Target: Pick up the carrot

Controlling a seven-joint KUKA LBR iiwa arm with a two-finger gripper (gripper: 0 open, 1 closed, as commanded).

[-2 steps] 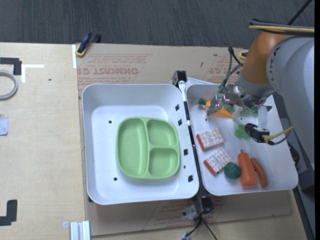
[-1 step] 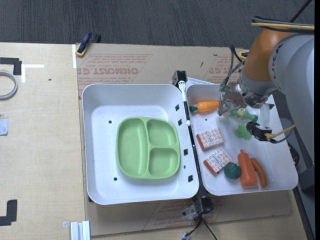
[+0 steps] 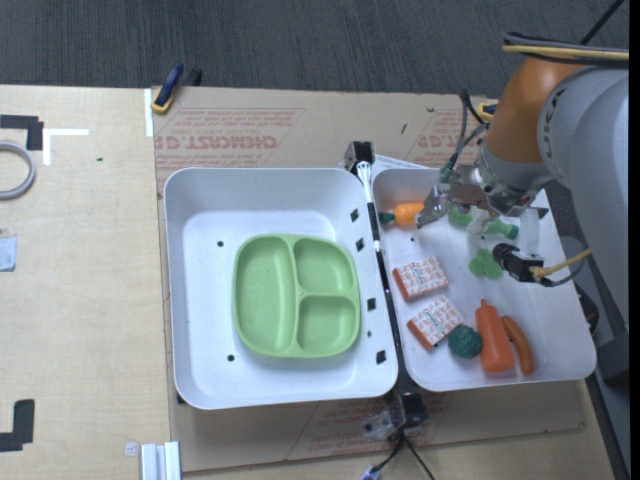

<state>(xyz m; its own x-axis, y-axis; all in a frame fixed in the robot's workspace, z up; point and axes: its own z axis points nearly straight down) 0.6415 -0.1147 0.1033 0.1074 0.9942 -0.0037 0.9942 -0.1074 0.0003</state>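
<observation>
- The long orange plastic carrot (image 3: 491,340) lies at about five o'clock in the right shallow white bin (image 3: 560,366), touching a dark green round toy (image 3: 464,342) at its nine o'clock and an orange-brown sausage (image 3: 518,343) at its three o'clock;
- the two-finger gripper (image 3: 436,211) sits at the bin's twelve o'clock, well apart; whether it is released or clenched cannot be told.

carrot (image 3: 494,340): orange, tapered, lying flat in right bin, near-right area. Long axis runs roughly far-to-near, narrow end far, wide end near. Touching an orange-brown sausage-like piece on its right, dark green round item on its left. Free, nothing gripping it.
</observation>
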